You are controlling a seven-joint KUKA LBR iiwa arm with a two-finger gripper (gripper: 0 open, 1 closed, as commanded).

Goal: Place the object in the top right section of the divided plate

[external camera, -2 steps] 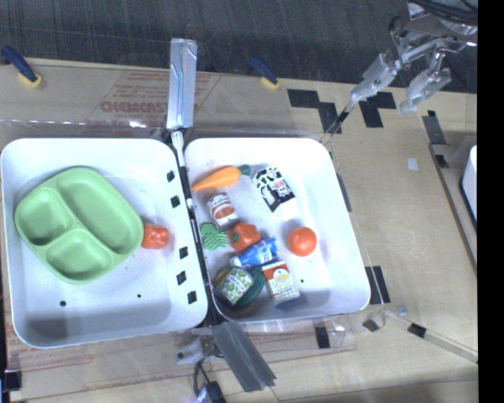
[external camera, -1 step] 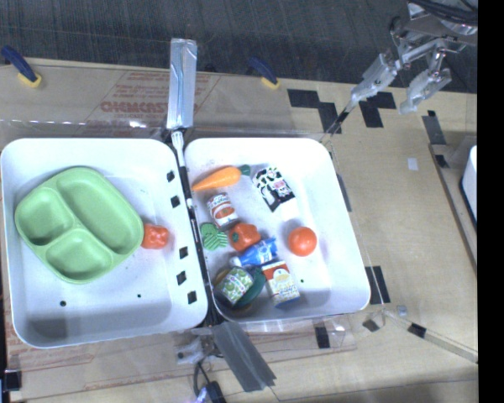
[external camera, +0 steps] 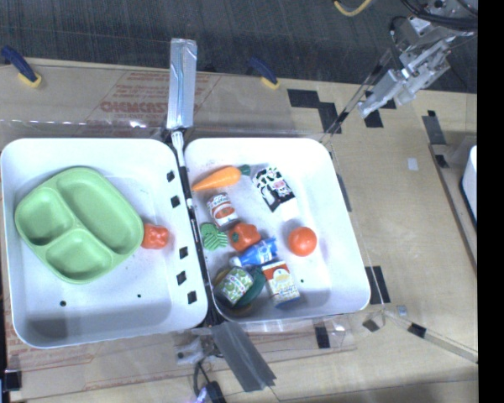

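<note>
Arm parked beyond the bins, green divided plate [external camera: 77, 222] waiting in the left bin [external camera: 34, 326].

The gripper [external camera: 346, 117] hangs above the bench off the far right corner of the right bin [external camera: 346, 250], well apart from the plate; whether it is released or clenched I cannot tell at this size, and nothing shows in its grasp. A small orange-red toy [external camera: 154, 237] lies on the left bin's floor just beside the plate's right rim, outside every section. The rest sit in the right bin, away from the plate: a carrot [external camera: 217, 178], a black-and-white carton [external camera: 274, 186], a small jar [external camera: 223, 209], an orange ball [external camera: 302, 241], a blue packet [external camera: 258, 253], a green-labelled can [external camera: 235, 285] and a small box [external camera: 282, 282].
</note>
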